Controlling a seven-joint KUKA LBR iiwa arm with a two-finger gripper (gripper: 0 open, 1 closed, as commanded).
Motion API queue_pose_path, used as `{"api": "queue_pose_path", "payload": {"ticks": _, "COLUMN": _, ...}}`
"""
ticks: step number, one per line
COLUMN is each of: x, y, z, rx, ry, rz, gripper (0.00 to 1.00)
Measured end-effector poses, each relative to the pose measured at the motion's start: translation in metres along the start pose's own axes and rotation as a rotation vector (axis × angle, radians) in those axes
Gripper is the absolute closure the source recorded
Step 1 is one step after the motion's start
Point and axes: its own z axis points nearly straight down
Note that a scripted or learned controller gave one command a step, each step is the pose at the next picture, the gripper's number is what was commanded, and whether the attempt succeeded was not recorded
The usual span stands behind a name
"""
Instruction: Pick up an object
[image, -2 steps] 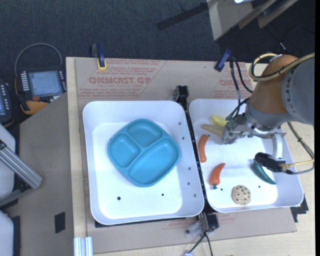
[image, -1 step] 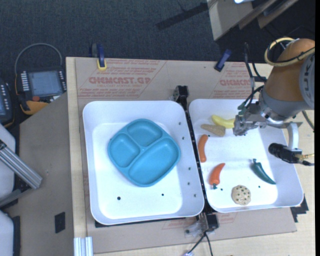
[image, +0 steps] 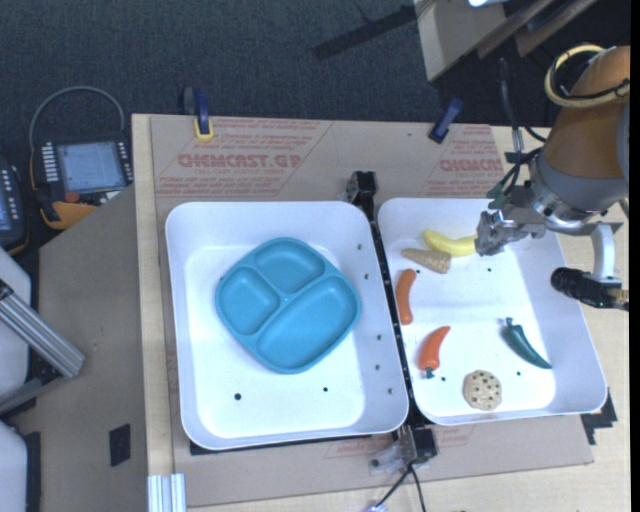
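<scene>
Banana (image: 448, 243), yellow and curved, lies in the right bin (image: 570, 340) near that bin's far edge, its right end just beside or touching the gripper (image: 490, 240). The gripper sits low over the far part of the right bin, at the end of the grey arm (image: 585, 150) with its orange band, which comes in over the bin's far right corner; whether the gripper is released or clenched cannot be told, and nothing is seen held in it. Just in front of the banana, touching or nearly touching it, lies a tan cone-shaped piece (image: 427, 261). Nearer the bin's left wall an orange sausage-shaped piece (image: 405, 296) lies lengthwise, and in front of it, toward the middle, is a red-orange pepper (image: 433, 348). A round tan cookie (image: 482, 389) rests near the right bin's near edge, and a dark green pepper (image: 524, 343) lies to the right of the middle, well apart from the banana. The left bin (image: 200, 250) holds a blue divided plate (image: 288, 303) set about its middle. Both bins sit side by side on the counter (image: 160, 300), whose far edge carries printed cardboard (image: 300, 150).
</scene>
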Motion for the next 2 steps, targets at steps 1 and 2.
{"api": "queue_pose_path", "payload": {"ticks": 1, "x": 0.000, "y": 0.001, "z": -0.023, "rx": 0.002, "ry": 0.000, "rz": 0.001, "gripper": 1.00}}
{"api": "queue_pose_path", "payload": {"ticks": 2, "x": 0.056, "y": -0.004, "z": -0.013, "rx": 0.010, "ry": 0.005, "rz": -0.004, "gripper": 1.00}}
